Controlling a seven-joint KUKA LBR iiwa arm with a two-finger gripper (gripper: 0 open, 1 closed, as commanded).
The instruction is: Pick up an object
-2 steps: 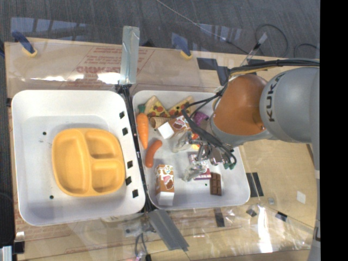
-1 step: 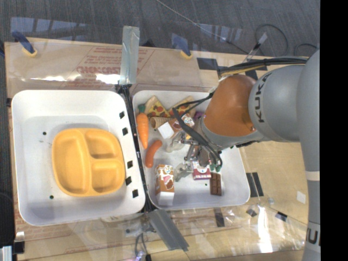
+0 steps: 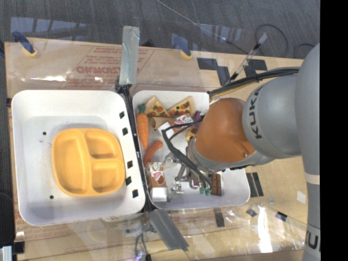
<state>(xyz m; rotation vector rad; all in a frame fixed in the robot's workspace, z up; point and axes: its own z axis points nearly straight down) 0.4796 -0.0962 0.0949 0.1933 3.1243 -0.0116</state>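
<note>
My gripper (image 3: 184,181) hangs low over the front of the right bin (image 3: 235,196), under the arm's orange band. Just left of it lie a small red and white packet (image 3: 156,173) and a white block (image 3: 159,194). A brown chocolate bar (image 3: 216,184) lies just to its right. Along the bin's left wall sit an orange carrot (image 3: 142,130) and a reddish sausage (image 3: 153,150). Two pizza slices (image 3: 155,106) (image 3: 182,107) rest at the far end. The arm hides the middle of the bin.
The left bin (image 3: 32,110) holds a yellow divided plate (image 3: 87,160). A black divider strip (image 3: 132,145) runs between the bins. Cables (image 3: 244,64) trail across the bench behind the arm.
</note>
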